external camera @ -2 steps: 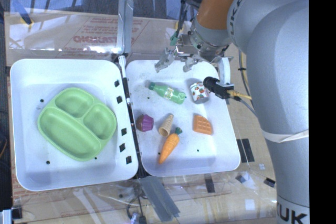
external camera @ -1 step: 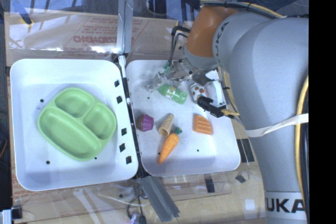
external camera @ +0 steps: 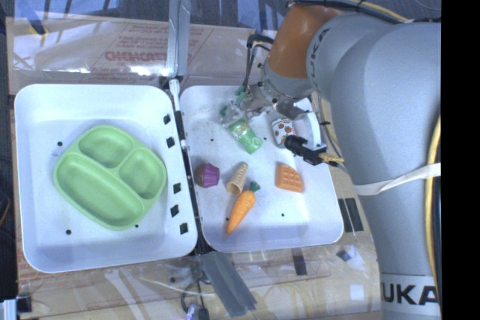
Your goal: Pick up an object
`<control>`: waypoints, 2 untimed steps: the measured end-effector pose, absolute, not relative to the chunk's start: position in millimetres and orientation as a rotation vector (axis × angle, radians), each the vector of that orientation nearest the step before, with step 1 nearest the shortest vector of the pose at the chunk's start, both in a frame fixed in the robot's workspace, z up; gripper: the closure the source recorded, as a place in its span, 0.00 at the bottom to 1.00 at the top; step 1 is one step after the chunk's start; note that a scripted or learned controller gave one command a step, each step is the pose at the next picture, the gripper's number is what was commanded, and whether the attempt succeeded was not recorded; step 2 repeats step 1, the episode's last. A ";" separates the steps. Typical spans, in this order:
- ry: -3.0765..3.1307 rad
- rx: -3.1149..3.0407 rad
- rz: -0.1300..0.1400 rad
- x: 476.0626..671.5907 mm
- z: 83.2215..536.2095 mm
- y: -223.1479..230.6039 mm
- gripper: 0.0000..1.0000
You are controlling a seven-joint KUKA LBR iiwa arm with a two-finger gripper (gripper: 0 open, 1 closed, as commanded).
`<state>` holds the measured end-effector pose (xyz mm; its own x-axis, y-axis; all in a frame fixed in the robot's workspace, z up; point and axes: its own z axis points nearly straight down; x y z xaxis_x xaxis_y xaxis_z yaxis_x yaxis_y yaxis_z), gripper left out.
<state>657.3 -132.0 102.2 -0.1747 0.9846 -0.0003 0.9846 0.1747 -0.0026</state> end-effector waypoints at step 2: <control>-2.385 -2.044 0.002 652.3 192.7 -66.4 1.00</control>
